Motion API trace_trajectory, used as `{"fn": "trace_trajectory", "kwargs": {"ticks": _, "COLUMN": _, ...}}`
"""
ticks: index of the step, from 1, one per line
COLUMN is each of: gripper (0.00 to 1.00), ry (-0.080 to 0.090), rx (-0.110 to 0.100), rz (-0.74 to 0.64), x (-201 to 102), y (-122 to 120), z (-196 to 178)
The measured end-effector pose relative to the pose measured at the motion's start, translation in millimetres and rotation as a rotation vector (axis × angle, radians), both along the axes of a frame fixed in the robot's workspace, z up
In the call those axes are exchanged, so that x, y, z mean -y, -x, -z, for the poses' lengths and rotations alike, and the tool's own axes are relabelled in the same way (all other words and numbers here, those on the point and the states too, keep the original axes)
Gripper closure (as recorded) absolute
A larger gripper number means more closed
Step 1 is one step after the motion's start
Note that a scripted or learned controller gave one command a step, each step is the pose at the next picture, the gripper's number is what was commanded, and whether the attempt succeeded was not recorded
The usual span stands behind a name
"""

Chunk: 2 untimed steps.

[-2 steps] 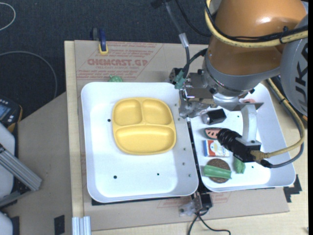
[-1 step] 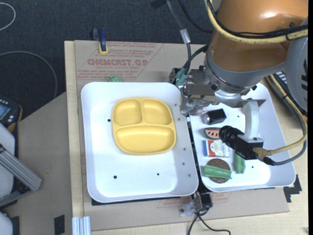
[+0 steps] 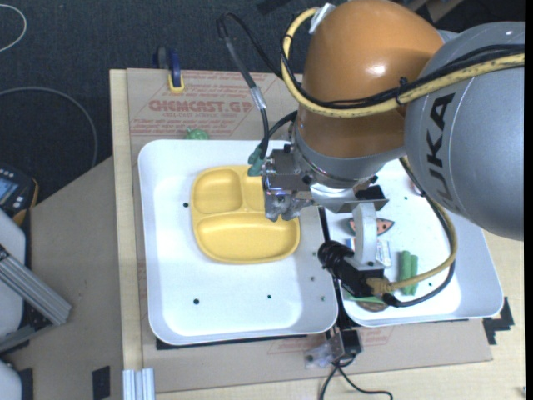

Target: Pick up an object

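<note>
**Jaws at the plate's right rim, grip unclear**

The arm (image 3: 466,123) comes in from the right of the plate, and its wrist hangs over the plate's right edge. The surface (image 3: 133,140) carries two bins. The left bin (image 3: 166,298) holds the plate, and the right bin (image 3: 475,282) lies just right of it.

The plate (image 3: 241,236) is yellow and divided into compartments. It lies flat in the left bin. The jaws sit at its right rim, close to where a divider meets the edge. I cannot tell whether they are spread or pressed together, or whether they touch the rim.

The plate looks like moulded plastic, so probably light, stiff and smooth enough to slip. It is too wide to span, so the raised rim or a divider wall seems the only place to pinch. Held by one edge, it would likely tilt and hang.

A printed packet (image 3: 381,226) lies to the right of the plate. A small green piece (image 3: 408,269) lies farther right and lower.
</note>
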State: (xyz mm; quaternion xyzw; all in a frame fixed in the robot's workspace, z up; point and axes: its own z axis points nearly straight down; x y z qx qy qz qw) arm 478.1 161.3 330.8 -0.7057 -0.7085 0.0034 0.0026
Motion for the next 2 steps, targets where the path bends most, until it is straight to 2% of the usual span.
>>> {"fn": "trace_trajectory", "kwargs": {"ticks": 1, "gripper": 1.0, "ry": -0.007, "rx": 0.03, "rz": 0.007, "x": 51.2, "y": -2.1, "z": -189.0}}
{"fn": "trace_trajectory", "kwargs": {"ticks": 2, "gripper": 1.0, "ry": 0.0, "rx": 0.001, "rz": -0.003, "x": -15.4, "y": -1.4, "z": -141.5}}
